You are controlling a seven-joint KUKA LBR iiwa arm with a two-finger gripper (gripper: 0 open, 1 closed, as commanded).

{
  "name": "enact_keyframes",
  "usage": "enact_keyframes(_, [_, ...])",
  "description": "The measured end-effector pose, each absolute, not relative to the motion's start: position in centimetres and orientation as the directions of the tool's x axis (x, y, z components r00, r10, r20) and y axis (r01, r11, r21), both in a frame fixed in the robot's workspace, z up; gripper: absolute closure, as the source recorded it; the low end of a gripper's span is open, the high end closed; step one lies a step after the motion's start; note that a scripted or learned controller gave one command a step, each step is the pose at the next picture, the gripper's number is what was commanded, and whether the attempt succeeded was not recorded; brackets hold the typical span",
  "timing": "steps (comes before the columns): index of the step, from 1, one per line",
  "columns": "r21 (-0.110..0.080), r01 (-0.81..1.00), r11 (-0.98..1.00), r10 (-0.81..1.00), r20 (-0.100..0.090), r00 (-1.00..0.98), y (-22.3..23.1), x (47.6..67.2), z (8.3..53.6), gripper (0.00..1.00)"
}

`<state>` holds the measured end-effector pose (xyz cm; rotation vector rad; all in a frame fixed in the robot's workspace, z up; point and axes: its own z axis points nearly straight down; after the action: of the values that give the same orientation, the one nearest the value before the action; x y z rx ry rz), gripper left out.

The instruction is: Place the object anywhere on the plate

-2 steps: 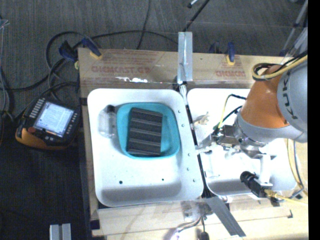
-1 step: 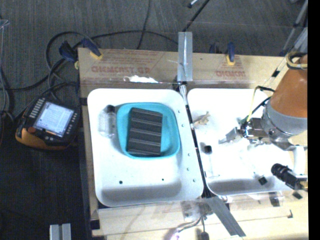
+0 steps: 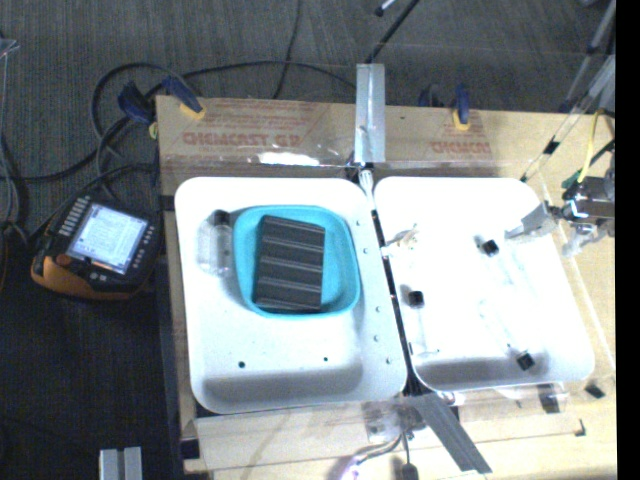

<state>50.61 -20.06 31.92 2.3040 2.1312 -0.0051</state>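
The robot's gripper [image 3: 572, 211] hangs at the far right edge of the right bin [image 3: 470, 318], a pale grey part of it jutting leftward over the bin's rim; at this size and blur it cannot be told whether it is open or closed, and nothing can be seen in its hold. Below and left of it, three small black pieces [image 3: 487, 247] lie scattered well apart on the white floor of that bin. Across the divide, in the left bin [image 3: 290, 363], a dark ribbed block [image 3: 290, 263] lies flat on the blue plate [image 3: 345, 273], its whole outline inside the plate's raised rim, with blue showing on every side. Just beside the plate on the left, a clear, bottle-like object [image 3: 213, 240] rests on the bin floor, touching or nearly touching the plate's edge. Further left, off the bench [image 3: 260, 136], a handheld control pendant [image 3: 100, 240] sits with its screen lit. If the block is the object meant, the placing looks done: it rests on the plate, well apart from the gripper, and nothing seems left but for the arm to stay clear. If the clear object is meant, the task is not yet done, since it lies off the plate
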Motion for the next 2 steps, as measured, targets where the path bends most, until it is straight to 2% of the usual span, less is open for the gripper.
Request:
enact_keyframes(1, [-0.003, 0.933, -0.359, 0.933, -0.003, 0.359, -19.2, 48.3, 24.7, 0.0])
enact_keyframes(2, [-0.005, 0.652, -0.758, 0.652, -0.004, 0.758, -12.9, 48.3, 19.4, 0.0])
